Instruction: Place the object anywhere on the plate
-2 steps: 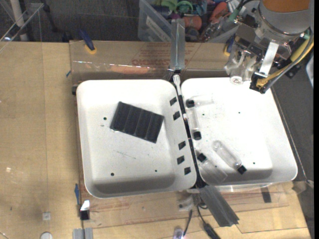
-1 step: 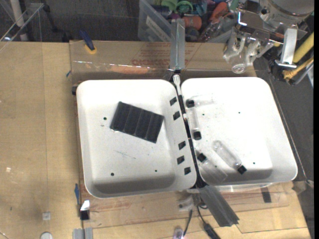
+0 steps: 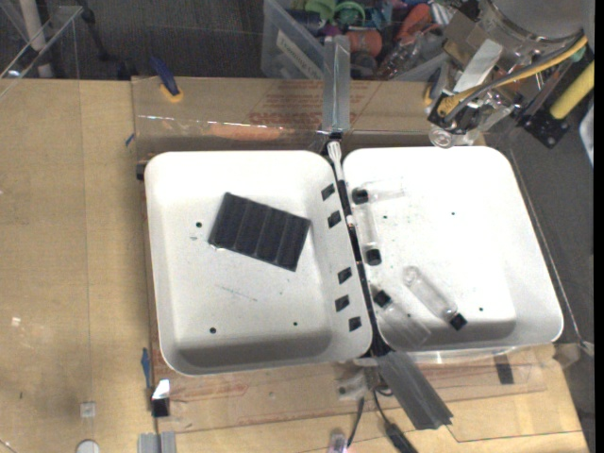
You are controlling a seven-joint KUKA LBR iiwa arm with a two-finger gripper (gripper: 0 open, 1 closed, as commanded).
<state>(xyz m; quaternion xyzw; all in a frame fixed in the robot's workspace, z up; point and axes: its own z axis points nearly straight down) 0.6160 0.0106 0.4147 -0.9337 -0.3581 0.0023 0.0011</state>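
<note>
The bench (image 3: 66, 253) is light brown wood and fills the left side. A small blue clip (image 3: 169, 89) sits on it near the back. A thin clear sheet (image 3: 226, 121) lies at the back edge, behind the bins.

The left bin (image 3: 179, 338) is white and shallow, with a few tiny dark dots on its floor. In it lies the plate (image 3: 260, 231), a flat dark rectangle with ridges, a bit tilted. It sits near the middle of that bin.

A row of small black clips (image 3: 341, 276) runs down the middle, where the two bins meet. A grey metal post (image 3: 336, 78) stands behind that line.

The right bin (image 3: 528, 253) is white too. In it lies the object (image 3: 430, 297), a clear little tube with a black end, slanting near the front. It is well apart from the plate, in the other bin.

Behind the bins is a clear box (image 3: 359, 17) full of bright toys.

The gripper (image 3: 460, 111) hangs at the top right, above the back edge of the right bin. I cannot tell how it stands, open or not. It is far from the tube.
</note>
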